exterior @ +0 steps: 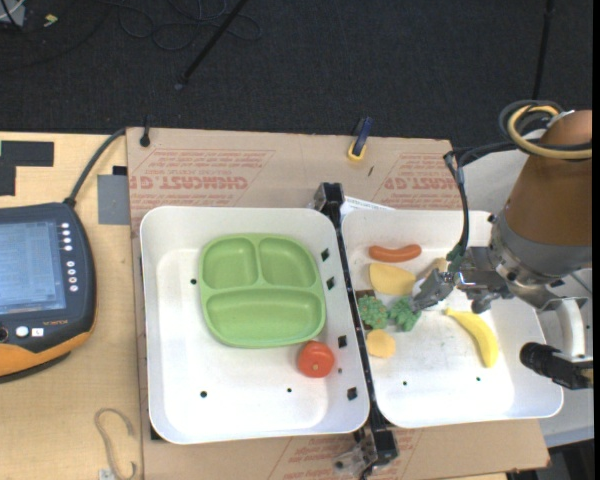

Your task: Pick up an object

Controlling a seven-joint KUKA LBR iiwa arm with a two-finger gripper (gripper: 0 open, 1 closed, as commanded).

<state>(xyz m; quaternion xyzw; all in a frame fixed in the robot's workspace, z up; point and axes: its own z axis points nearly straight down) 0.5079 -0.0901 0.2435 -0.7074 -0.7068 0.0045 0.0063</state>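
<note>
1. I see the arm (545,208) reaching in from the right over the right bin (525,393), with its gripper (435,290) low among the toy food near that bin's left side.
2. The jaws are dark and small against the clutter; I cannot tell whether they stand wide or narrow, and I see nothing plainly between them.
3. Candidates for the pick all lie in the right bin: a sausage (394,253) toward the back, a yellow wedge (392,279) just in front of it, a green broccoli piece (388,314) close to the gripper tip, a small yellow piece (380,344) below that, and a banana (477,335) off to the right.
4. The left bin (170,388) holds a green divided plate (261,290) and a red tomato (316,359) touching or just beside its lower right corner; the gripper is well apart from both.
5. My judgement: the approach looks done, but every item rests on a bin floor, so the grasp and the lift are still to come.
6. The yellow wedge or the broccoli piece looks the likeliest target, being nearest.
</note>
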